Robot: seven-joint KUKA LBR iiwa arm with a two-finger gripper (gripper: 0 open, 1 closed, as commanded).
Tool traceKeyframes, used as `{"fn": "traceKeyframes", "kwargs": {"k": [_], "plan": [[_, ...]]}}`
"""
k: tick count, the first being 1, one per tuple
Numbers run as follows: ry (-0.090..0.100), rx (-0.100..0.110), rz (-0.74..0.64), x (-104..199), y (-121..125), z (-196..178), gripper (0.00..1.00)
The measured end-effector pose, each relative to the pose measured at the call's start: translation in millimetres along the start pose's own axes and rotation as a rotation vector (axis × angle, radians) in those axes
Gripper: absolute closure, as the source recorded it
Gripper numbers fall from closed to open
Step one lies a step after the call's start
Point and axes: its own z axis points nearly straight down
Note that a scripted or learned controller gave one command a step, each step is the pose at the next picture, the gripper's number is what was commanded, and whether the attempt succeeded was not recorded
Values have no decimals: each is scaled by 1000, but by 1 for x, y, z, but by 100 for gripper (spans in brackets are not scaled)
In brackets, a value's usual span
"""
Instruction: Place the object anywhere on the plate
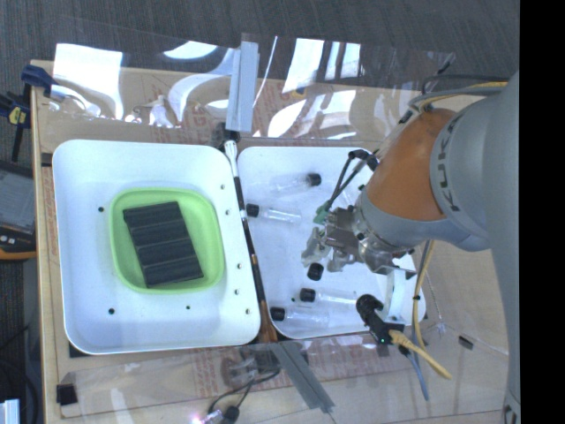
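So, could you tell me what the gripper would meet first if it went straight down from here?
Probably the bare white floor of the right bin: the gripper points down there, between clear tubes, though depth is unclear.

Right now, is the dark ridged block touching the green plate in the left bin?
Touching. In the camera view the dark ridged block lies flat inside the green plate, resting on its floor.

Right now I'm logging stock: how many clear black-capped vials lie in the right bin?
4 visible: one vial near the top, one by the left wall, one lower middle, one at the bottom edge. The arm may hide more.
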Motion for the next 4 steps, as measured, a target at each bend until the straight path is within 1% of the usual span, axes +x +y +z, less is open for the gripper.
{"fn": "traceKeyframes", "kwargs": {"k": [1, 2, 3, 4], "plan": [[0, 4, -70, 88, 60, 12, 100], [0, 4, -69, 88, 60, 12, 0], [1, 0, 47, 69, 21, -84, 0], [0, 3, 97, -32, 27, -58, 0]]}}
